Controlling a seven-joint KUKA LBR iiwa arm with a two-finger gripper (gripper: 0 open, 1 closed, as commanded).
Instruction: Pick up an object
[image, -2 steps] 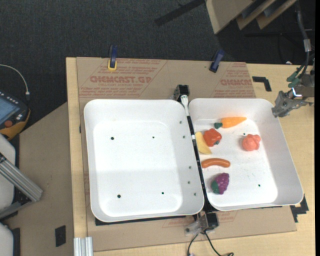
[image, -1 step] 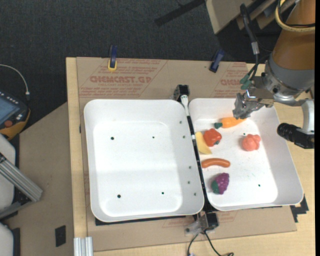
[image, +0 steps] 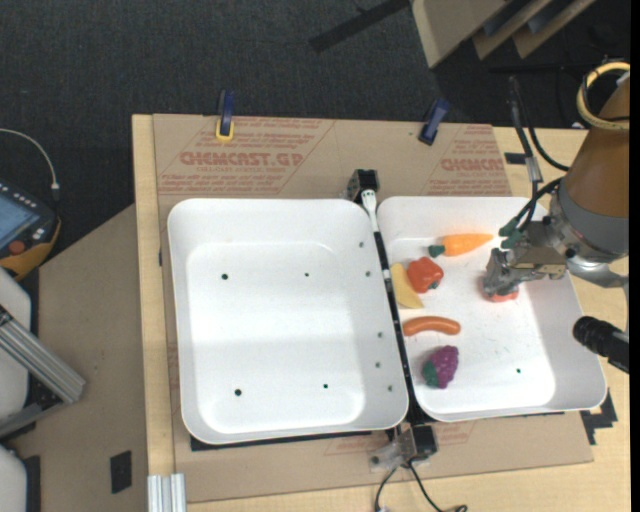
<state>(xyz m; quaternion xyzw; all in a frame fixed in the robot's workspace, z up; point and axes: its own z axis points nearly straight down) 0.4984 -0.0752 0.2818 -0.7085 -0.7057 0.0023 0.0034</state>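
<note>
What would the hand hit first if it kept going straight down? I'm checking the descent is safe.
Most likely the small red-orange object showing just beneath the hand in the right bin. Depth is hard to judge from this slanted view, so it may already be touching.

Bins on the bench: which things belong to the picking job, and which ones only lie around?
Job:
claw
red piece under the claw
carrot
red pepper
yellow piece
sausage
purple grapes

Lying about:
blue clamps
cardboard sheet

orange carrot (image: 465, 243), red pepper (image: 426, 273), purple grapes (image: 441, 364), white bins (image: 200, 240)
</note>
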